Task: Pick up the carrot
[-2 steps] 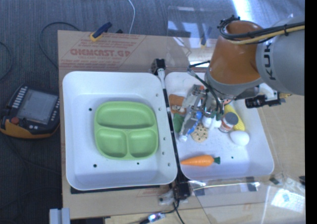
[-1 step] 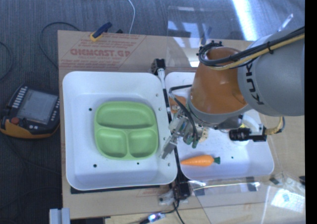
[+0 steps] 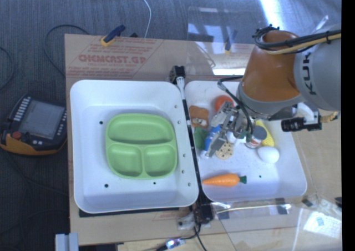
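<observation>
- Carrot (image 3: 223, 180) first: it lies flat near the front edge of the right bin (image 3: 288, 186), lengthwise left to right, with bare white floor all round it and nothing touching it.
- Your gripper (image 3: 224, 127) sits over the clutter in the middle of that bin, above a cracker-like piece (image 3: 224, 150) and some blue and green bits, well back from the carrot.
- Whether the claw is released or clenched you cannot tell from this slant; the metal parts blur into the objects under it, and nothing can be made out held there.
- My judgement: you are at the approach, with no grasp made, so the task has hardly begun.
- To do it well, lift clear of the pile before you travel, or you may drag the white egg (image 3: 269, 155) or the small can (image 3: 254, 138) along.
- Bring the claw toward the front of the bin and turn it so it closes across the carrot's narrow width, not along its length.
- Aim at the thick orange middle rather than the tapering end.
- The carrot is bright orange, long and slim, with a small green top at its right end and a rounder tip at the left.
- It looks smooth and hard like a toy, so I expect it to roll or slip if squeezed off-centre.
- The green divided plate (image 3: 141, 144) in the left bin (image 3: 89, 100) plays no part.
</observation>
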Available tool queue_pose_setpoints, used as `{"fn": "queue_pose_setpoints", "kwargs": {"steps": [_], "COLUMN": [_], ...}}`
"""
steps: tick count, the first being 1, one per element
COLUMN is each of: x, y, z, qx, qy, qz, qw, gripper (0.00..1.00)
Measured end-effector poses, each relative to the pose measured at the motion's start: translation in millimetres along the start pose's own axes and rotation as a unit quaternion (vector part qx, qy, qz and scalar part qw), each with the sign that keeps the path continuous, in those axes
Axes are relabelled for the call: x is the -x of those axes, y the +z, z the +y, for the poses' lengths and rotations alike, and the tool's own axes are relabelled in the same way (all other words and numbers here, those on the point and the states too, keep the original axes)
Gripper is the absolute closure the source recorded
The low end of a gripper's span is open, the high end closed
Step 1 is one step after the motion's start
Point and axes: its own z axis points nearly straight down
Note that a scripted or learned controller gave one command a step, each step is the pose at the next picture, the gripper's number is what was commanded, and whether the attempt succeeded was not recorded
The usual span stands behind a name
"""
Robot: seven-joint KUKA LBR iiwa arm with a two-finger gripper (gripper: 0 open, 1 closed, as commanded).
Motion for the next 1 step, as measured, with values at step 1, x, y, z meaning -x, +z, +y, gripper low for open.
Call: {"fn": "queue_pose_setpoints", "kwargs": {"steps": [1], "x": [-69.6], "y": [-0.6], "z": [-7.7], "qx": [0.0], "qy": [-0.045], "qz": [0.004], "qw": [0.999], "gripper": [0.0]}}
